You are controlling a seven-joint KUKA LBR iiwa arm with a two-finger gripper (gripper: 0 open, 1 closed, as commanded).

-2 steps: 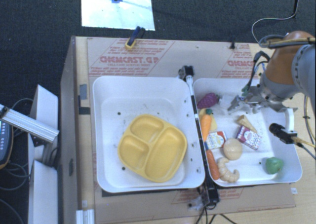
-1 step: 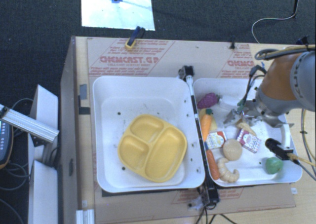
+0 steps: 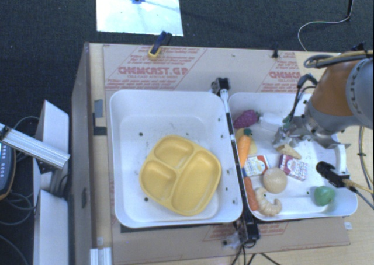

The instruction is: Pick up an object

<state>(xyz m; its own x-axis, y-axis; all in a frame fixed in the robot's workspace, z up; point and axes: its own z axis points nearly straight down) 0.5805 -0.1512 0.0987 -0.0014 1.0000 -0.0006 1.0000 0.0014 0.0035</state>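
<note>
Yellow tray (image 3: 180, 174) lies by itself in the left bin (image 3: 125, 141); your candidates crowd the right bin (image 3: 345, 202). The gripper (image 3: 284, 138) hangs low beside the cheese wedge (image 3: 289, 151), presumably lining up; its grip I cannot tell.

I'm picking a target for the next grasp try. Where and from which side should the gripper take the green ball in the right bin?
Probably straight from above, closing across the middle of the green ball. It is round, so no side grips better by shape, but it sits in the right bin's near corner. The walls crowd it there, so set the fingers along the line running away from the corner.
</note>
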